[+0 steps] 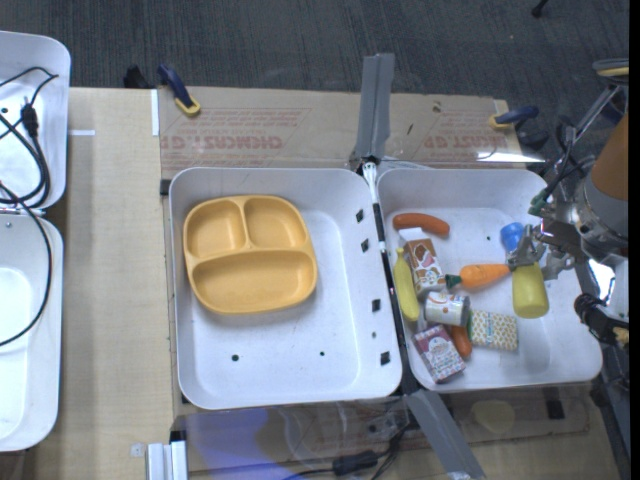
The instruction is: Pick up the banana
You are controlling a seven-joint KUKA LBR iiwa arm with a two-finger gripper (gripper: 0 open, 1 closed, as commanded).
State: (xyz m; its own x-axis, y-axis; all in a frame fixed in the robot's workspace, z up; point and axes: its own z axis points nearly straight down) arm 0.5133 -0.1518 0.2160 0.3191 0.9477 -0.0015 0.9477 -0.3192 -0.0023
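I am hovering my gripper (528, 258) at the right bin's (560, 373) far right side; jaw state: cannot tell. The banana (405, 286) is lying well to camera-left against the divider wall, long axis running along that wall, beside the cartons

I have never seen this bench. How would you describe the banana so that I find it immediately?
Look at the right white bin, the one crowded with toy food. The banana lies along its left wall, beside the divider between the two bins, with a small red and white carton touching its right side. It is the long, thin, plain yellow piece; the other yellow thing, a stubby bottle, sits far right near the claw.
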